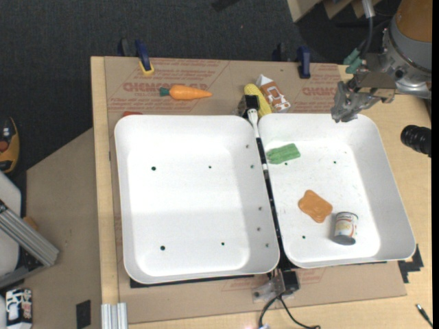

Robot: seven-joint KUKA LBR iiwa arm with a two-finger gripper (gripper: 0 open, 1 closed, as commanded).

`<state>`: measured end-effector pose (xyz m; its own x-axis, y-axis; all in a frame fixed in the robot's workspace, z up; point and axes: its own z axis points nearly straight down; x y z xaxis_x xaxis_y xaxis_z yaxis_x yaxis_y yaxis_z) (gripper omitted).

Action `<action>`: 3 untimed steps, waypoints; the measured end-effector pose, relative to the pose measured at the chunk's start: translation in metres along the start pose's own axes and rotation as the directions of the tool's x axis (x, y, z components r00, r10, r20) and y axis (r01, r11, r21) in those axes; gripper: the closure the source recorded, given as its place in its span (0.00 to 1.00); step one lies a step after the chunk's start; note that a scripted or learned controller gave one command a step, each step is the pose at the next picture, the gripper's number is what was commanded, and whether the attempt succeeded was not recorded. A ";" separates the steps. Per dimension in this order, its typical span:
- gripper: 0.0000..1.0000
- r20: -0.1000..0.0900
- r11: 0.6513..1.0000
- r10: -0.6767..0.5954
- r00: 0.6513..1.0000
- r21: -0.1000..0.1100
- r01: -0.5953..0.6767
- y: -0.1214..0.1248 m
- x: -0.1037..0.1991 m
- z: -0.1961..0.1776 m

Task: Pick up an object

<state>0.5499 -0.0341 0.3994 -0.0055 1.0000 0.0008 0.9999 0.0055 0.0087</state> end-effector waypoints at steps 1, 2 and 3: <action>1.00 -0.001 1.000 0.003 1.000 0.020 -0.003 -0.074 0.047 0.094; 1.00 -0.002 1.000 0.003 1.000 -0.007 -0.003 -0.068 0.075 -0.065; 1.00 0.001 1.000 0.003 1.000 0.016 -0.003 -0.062 0.109 0.019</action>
